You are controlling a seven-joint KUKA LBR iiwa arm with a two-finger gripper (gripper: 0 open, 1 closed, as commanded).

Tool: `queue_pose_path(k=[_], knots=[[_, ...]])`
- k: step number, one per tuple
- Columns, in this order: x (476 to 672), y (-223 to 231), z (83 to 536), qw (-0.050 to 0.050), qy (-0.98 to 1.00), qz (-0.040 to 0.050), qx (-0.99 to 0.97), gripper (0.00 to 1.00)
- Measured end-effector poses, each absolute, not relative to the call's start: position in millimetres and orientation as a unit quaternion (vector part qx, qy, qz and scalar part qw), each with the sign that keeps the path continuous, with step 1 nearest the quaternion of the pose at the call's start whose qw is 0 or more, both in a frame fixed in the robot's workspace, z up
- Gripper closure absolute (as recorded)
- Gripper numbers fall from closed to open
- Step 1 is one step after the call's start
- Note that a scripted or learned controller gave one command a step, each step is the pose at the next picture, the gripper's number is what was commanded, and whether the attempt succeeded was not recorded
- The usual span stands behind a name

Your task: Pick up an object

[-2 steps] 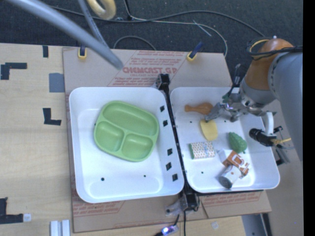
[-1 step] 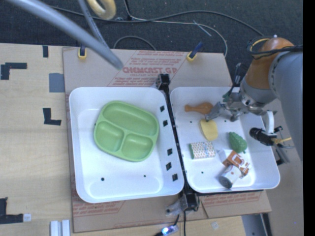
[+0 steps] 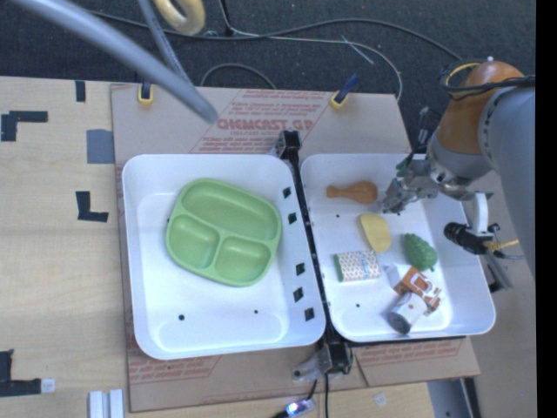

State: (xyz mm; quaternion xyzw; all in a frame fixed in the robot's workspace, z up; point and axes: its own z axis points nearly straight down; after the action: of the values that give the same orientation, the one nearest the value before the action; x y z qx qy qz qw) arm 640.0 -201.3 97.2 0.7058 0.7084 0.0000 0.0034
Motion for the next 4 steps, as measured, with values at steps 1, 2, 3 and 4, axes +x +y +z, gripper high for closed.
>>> queue_pose_path(k=[1,2,3,4], knots=[[646.9,-195,157,0.002,0.708,0.0011,0.706,1.00],[643.1,-191,201,0.001,0.708,0.0008,0.707,1.00],[643.8,-191,223,0.001,0.708,0.0005,0.707,1.00],[639.6,-143,219,-0.001,0.709,-0.0001,0.705,1.00]])
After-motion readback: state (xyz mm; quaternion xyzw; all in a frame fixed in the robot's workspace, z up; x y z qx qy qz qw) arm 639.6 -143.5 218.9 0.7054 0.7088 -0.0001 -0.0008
